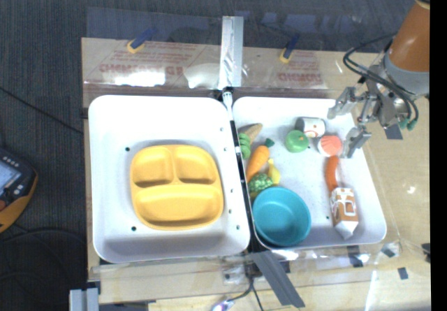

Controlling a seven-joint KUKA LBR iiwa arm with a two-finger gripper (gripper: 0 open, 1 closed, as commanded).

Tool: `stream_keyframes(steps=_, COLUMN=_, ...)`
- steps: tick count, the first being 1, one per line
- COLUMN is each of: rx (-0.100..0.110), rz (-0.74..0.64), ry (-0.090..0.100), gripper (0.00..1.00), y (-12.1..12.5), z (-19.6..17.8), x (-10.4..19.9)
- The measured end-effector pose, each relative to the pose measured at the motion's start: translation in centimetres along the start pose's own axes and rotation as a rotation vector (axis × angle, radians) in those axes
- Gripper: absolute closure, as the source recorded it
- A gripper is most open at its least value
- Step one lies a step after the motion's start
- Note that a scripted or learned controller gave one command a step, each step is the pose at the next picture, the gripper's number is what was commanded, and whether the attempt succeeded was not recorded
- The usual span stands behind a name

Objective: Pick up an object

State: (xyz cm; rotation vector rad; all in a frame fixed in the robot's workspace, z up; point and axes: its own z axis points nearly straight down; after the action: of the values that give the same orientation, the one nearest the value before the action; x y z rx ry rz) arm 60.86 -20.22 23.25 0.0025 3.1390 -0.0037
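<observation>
2 shallow white bins sit side by side on a tabletop (98, 58). Inside the left bin (105, 184) lies a yellow divided tray (177, 186). The right bin (370, 184) carries the pickable things: a teal bowl (281, 215) at 6 o'clock, a toy carrot (257, 161) and small green and yellow pieces toward 9 o'clock, a green apple (297, 140) near the middle, a small white cup on its side (311, 126) at 12 o'clock, a long orange-red piece (331, 171) toward 3 o'clock, and a small carton (343, 210) at 4 o'clock.

At the 2 o'clock corner of the right bin hangs the gripper (355, 115), fingers spread apart, holding nothing. It looks raised above the bin, with 1 finger tip over a small orange-and-white item (329, 143).

To pick well, I judge the long orange-red piece a good target: it lies apart from its neighbours. The gripper should centre over it, straddle its narrow width, descend fully, then close before lifting. The crowded carrot cluster beside the divider looks riskier.
</observation>
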Motion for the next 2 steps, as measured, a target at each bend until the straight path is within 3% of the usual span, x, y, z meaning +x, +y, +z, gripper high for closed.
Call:
stream_keyframes(steps=1, rx=0.001, rz=0.061, ry=-0.001, gripper=0.00, y=-1.8, z=13.7, x=0.5)
stream_keyframes(steps=2, rx=0.003, rz=0.105, ry=-0.007, gripper=0.00, y=1.1, z=14.2, x=8.7)
